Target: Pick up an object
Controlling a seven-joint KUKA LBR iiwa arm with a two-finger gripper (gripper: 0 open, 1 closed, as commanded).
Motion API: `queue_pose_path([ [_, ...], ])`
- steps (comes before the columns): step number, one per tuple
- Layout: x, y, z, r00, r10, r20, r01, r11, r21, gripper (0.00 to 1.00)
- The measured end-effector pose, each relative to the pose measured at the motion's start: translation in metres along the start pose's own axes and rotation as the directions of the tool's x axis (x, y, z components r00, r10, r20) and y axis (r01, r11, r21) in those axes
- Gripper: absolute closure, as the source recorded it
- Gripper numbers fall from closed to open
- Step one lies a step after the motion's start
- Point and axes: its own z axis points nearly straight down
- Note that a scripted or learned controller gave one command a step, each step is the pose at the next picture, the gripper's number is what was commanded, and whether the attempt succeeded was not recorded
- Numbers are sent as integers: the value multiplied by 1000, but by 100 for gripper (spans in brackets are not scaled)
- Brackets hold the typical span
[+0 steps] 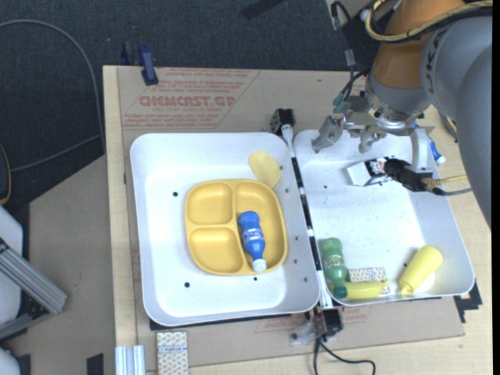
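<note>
While the end effector (349, 133) hangs spread over the right bin's (437, 233) far edge, gripping nothing, items lie thus: blue bottle (251, 240) on yellow divided plate (211, 229), left bin (156, 209); yellow bottle (420, 269), right bin's near-right corner.

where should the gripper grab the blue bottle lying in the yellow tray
Grip the blue bottle across its blue body, coming straight down from above. It lies flat on the yellow tray, white cap toward the near edge, so the fingers should close across its width. This is a judgement. The body is wider than the cap.
</note>
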Motion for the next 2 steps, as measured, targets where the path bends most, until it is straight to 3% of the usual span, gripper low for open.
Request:
queue_pose_path([
  [1, -63, 17, -47, 1000, -1, 0, 1, 1000, -3, 0],
  [2, -46, -42, -16, 1000, -2, -4, 2, 1000, 3, 0],
])
